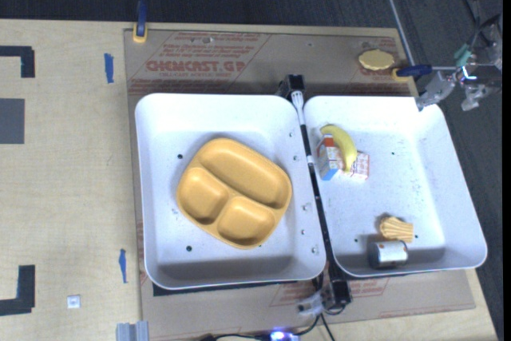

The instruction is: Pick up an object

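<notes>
Gripper sits out past the right bin's two o'clock corner, and I can't tell its grip state. Banana lies toward eight o'clock from it, long axis running eleven to five, against a small carton.

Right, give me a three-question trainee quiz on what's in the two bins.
1. True or false: the yellow divided tray lies in the left bin.
2. In the right bin, what touches the banana? A) small carton B) metal can C) yellow divided tray
3. Fill in: the ridged yellow piece lies just above the ____.

Key: 1 true; 2 A; 3 metal can.
</notes>
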Controlling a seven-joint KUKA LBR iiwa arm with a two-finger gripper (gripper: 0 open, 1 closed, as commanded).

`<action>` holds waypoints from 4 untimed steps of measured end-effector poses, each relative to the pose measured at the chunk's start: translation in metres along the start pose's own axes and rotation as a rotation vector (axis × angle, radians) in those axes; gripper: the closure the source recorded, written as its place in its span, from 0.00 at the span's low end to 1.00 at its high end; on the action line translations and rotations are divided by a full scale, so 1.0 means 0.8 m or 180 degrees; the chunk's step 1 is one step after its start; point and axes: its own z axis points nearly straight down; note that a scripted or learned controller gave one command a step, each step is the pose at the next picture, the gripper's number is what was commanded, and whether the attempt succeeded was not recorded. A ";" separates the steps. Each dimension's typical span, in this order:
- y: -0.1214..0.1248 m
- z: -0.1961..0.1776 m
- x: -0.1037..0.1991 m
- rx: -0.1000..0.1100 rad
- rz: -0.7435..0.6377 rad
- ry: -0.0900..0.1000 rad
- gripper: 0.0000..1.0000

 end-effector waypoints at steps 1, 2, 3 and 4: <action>-0.043 0.231 0.020 -0.0006 0.0004 -0.0002 0.00; -0.120 0.243 0.084 -0.0003 0.0003 0.0003 0.00; -0.171 0.242 0.125 -0.0010 0.0003 0.0002 0.00; -0.168 0.228 0.123 -0.0034 0.0006 -0.0009 1.00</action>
